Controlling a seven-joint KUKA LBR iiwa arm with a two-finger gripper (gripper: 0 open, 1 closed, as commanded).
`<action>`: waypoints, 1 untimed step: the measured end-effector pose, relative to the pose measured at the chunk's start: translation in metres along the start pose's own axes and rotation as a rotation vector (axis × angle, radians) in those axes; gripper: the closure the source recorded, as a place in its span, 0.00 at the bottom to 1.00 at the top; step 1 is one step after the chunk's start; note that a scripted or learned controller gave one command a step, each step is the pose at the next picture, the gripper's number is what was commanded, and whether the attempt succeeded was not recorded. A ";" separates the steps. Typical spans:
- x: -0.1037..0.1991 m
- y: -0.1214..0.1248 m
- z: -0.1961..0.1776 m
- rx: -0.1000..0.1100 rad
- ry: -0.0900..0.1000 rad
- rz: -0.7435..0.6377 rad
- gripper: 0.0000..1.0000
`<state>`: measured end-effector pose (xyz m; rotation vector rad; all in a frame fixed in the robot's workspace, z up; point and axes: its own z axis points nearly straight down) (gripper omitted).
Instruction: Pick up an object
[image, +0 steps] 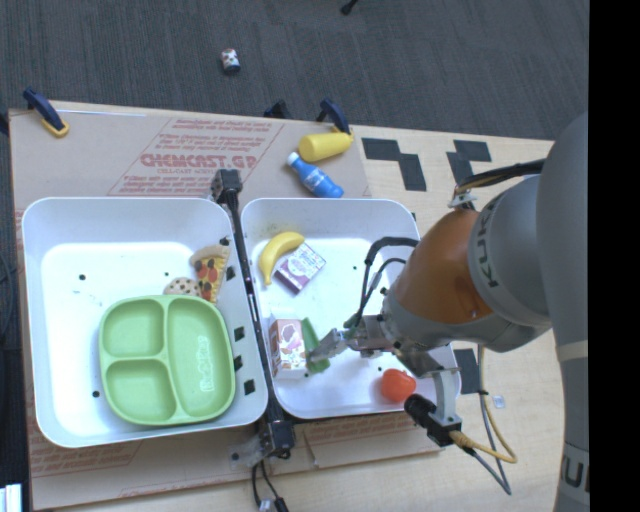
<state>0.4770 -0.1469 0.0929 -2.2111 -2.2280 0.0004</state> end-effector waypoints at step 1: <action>0.001 0.002 -0.011 -0.002 0.001 -0.007 1.00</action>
